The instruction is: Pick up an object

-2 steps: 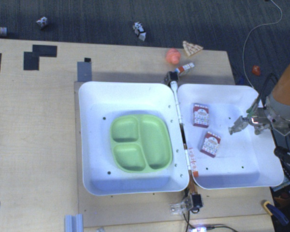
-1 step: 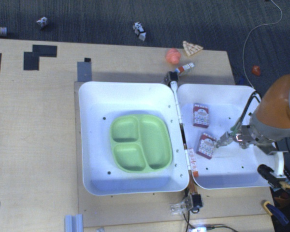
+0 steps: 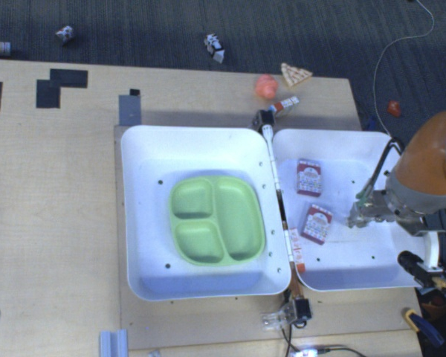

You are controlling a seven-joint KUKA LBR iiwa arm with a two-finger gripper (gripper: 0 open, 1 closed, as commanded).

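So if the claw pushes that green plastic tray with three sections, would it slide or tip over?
The green three-compartment plastic tray would probably slide rather than tip: it lies flat and low in the left white bin. It looks like thin moulded plastic, so likely light and stiff. Its smooth, wide shape may be awkward for the two-finger gripper to pinch, except perhaps at the rim.

Two small red packets lie flat in the right bin (image 3: 334,274). The upper packet (image 3: 309,178) sits straight, near the bin's left wall. The lower packet (image 3: 317,224) is just below it, tipped a bit to one side. Each has a white patch on top. They do not touch.
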